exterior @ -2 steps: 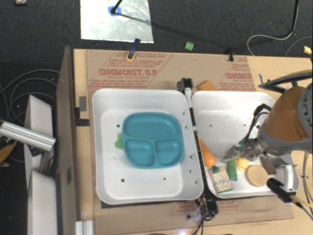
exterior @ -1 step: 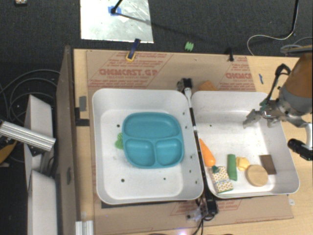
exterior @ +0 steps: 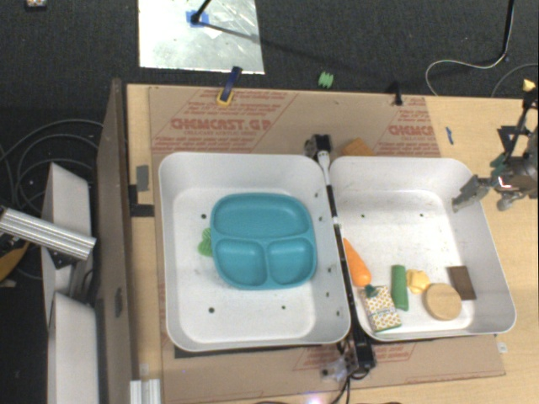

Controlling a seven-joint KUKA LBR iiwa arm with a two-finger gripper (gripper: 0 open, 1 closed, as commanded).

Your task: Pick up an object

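Small toys lie in the right bin's (exterior: pixel 472 225) six o'clock end: an orange carrot (exterior: pixel 357 263), a green stick (exterior: pixel 398 287), a yellow piece (exterior: pixel 418 280), a tan disc (exterior: pixel 442 301), a brown block (exterior: pixel 461 282) and a patterned box (exterior: pixel 381 308).

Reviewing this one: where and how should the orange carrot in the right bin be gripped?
Grip the orange carrot-shaped toy across its thicker middle, coming straight down. It lies flat and slanted beside the white right bin's left wall, so close across its narrow width, likely angled to clear that wall.
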